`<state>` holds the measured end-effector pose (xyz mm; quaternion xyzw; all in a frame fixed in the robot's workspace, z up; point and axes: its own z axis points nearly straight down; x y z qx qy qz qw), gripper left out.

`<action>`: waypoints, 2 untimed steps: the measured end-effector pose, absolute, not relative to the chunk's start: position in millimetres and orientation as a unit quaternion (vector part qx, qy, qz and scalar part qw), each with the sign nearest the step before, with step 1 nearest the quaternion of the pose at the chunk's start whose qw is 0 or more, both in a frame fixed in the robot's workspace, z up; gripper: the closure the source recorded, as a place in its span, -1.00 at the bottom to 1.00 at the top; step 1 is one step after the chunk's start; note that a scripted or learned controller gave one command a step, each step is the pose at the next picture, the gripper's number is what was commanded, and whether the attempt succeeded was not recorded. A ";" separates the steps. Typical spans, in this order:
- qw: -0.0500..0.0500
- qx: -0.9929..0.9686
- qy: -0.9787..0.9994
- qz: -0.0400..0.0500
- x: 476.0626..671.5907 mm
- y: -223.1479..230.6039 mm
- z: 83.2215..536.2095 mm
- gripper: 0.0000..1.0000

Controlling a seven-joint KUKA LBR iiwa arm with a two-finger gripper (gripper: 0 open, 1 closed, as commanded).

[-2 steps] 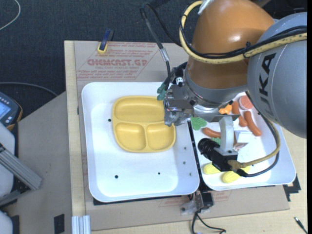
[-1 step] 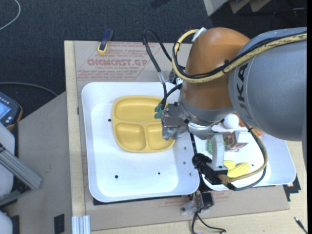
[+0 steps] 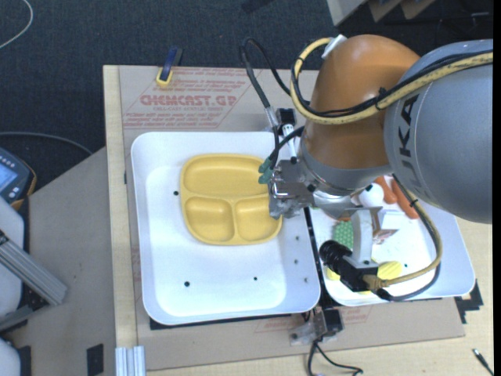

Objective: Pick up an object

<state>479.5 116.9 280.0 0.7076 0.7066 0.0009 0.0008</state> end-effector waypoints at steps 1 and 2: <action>0.003 0.708 0.706 0.004 480.2 82.9 363.0 1.00; -0.001 0.709 0.705 -0.003 563.0 42.1 240.9 1.00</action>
